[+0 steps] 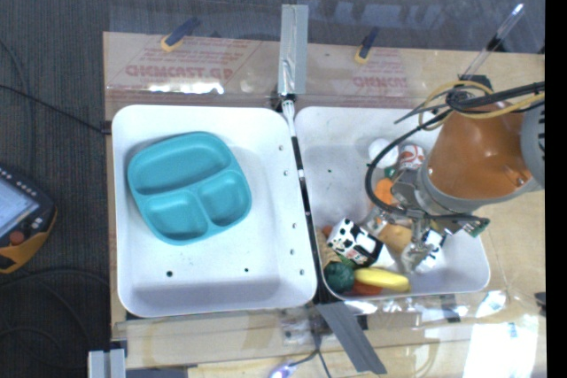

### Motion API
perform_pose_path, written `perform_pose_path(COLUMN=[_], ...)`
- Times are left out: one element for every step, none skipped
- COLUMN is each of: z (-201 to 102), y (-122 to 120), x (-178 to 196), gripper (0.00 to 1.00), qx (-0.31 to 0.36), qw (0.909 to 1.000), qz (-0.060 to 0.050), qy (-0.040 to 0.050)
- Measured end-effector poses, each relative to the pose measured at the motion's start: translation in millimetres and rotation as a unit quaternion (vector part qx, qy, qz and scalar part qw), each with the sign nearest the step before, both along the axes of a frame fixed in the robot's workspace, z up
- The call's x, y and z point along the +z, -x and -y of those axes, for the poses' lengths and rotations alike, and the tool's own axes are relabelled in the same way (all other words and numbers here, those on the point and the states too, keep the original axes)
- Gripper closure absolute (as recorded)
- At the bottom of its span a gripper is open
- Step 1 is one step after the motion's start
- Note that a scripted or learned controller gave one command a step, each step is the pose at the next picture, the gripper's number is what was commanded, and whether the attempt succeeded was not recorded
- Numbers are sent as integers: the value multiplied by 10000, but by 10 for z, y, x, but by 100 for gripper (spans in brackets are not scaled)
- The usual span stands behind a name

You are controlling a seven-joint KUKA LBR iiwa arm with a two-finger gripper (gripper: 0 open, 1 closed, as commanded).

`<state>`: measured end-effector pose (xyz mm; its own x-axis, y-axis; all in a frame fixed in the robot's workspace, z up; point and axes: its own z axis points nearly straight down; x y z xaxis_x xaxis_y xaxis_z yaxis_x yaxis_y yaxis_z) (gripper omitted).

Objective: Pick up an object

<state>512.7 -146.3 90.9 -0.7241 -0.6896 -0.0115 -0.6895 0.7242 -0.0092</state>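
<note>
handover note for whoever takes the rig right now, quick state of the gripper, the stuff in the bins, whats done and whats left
Gripper: low in the right bin, down among the toys; its open or shut state cannot be read from this view, and nothing is seen lifted.
Right bin contents: black-and-white cow toy, yellow banana, green round toy, tan piece beside the gripper, orange piece partly hidden by the arm.
Left bin: teal divided plate.
Done: arm has reached the pile.
Left: secure one object and lift it clear; no grasp confirmed.
</note>
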Motion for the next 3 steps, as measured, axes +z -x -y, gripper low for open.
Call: perform_pose_path(z=[1,-5,-629], y=[-486,-502,-1072], x=[-12,96,1275], gripper=[0,100,100], qx=[665,650,-1063], qw=[9978,9979,9943], qz=[-33,-4,-51], qy=[20,13,-22])
